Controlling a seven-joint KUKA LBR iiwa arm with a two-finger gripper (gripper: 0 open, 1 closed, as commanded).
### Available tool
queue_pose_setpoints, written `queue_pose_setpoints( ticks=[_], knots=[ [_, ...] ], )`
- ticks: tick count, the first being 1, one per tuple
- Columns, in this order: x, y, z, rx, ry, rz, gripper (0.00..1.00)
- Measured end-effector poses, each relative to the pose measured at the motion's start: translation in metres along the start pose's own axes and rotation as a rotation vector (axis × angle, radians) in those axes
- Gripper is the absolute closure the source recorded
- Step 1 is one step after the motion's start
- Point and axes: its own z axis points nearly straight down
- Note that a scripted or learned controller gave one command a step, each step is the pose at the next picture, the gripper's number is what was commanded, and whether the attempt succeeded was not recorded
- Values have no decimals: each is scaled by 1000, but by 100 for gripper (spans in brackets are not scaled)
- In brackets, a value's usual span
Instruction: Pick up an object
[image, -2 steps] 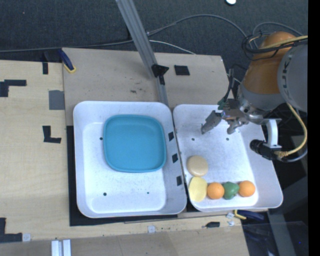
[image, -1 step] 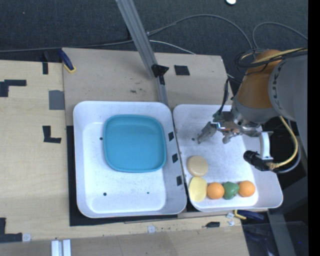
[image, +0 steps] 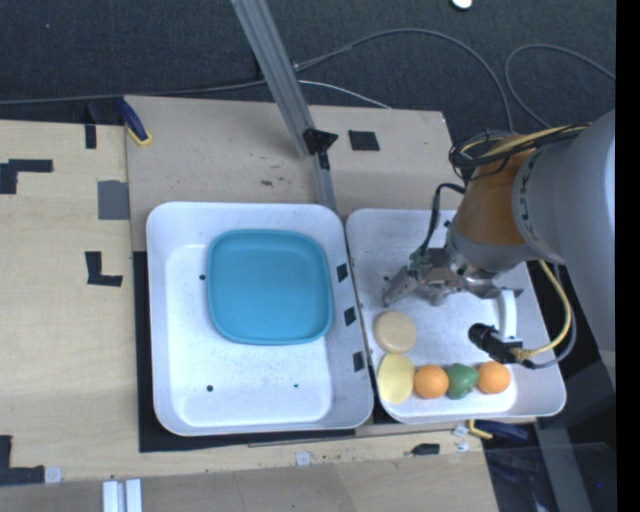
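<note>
The right bin (image: 440, 225) holds a row of small objects along its near edge. A beige round piece (image: 395, 331) lies above a yellow oval piece (image: 395, 379). To their right sit an orange ball (image: 431, 382), a green piece (image: 461, 379) and a second orange ball (image: 493, 377). My gripper (image: 410, 288) hangs low over the middle of this bin, just above and slightly right of the beige piece. Nothing shows in its grasp.
The left bin (image: 180, 300) bears a blue square plate (image: 268, 286). A black and white fitting (image: 497, 335) with cables lies by the arm at the right bin's right side. A grey pole (image: 290, 95) slants in from the top.
</note>
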Motion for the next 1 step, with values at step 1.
queue_pose_setpoints(
  ticks=[1],
  knots=[
    [0,1,-13,-4,0,-1,100]
  ],
)
